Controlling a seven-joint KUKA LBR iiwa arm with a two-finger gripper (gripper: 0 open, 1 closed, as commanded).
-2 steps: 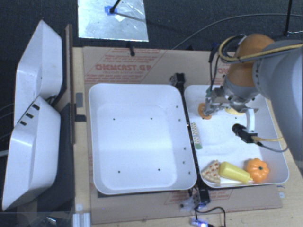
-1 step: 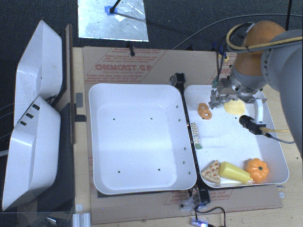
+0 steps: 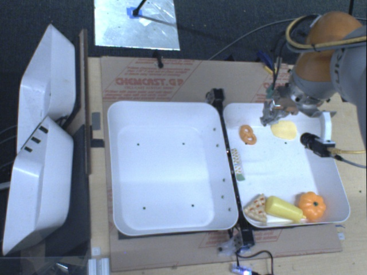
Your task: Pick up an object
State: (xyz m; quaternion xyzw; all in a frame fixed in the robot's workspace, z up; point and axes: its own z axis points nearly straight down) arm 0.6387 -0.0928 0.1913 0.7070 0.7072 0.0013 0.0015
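Both white bins, left [image 3: 172, 165] and right [image 3: 287, 165], look like smooth, slightly glossy plastic. They sit on matt brown cardboard [image 3: 149, 79]. Behind lies a shiny, crinkled foil sheet [image 3: 137, 16]. The orange pumpkin [image 3: 311, 205] looks glossy.

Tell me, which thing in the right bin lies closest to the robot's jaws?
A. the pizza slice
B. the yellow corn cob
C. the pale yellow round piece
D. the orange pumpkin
C: the pale yellow round piece lies right beside the gripper, at the far end of the right bin.
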